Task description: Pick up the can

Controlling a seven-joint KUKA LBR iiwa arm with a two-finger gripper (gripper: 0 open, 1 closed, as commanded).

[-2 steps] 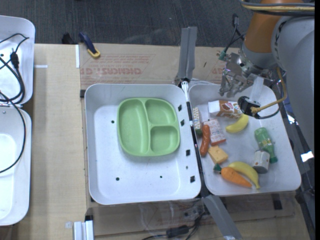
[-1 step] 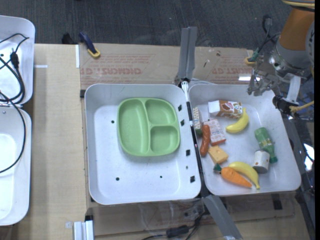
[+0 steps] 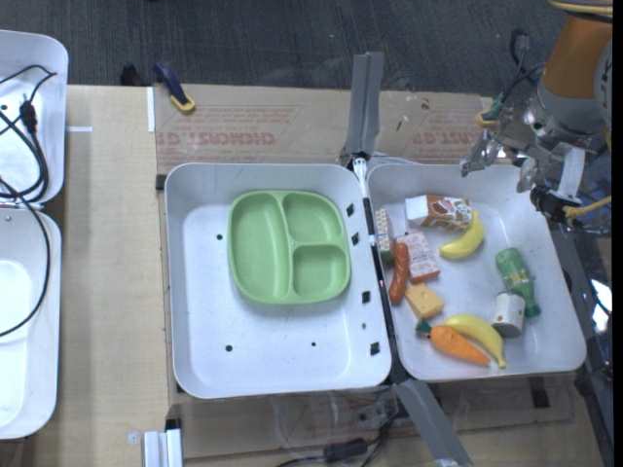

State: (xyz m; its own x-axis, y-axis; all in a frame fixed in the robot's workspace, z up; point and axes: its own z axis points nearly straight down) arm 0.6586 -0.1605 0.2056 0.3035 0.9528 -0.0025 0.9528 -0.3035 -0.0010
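Note:
The can (image 3: 507, 313), small with a white label and a dark top, lies near the front right of the right bin (image 3: 545, 358), just below a green bottle (image 3: 514, 272) and beside a banana (image 3: 479, 330). My gripper (image 3: 502, 171) hangs over the far right corner of that bin, well behind the can and apart from it. Its fingers (image 3: 475, 162) stand open with nothing between them.
The right bin also holds a second banana (image 3: 465, 239), a carrot (image 3: 458, 343), a cheese wedge (image 3: 424, 302), a red sausage (image 3: 398, 272), a snack carton (image 3: 448, 212) and small packets. A green divided plate (image 3: 290, 246) lies in the left bin (image 3: 195, 339).

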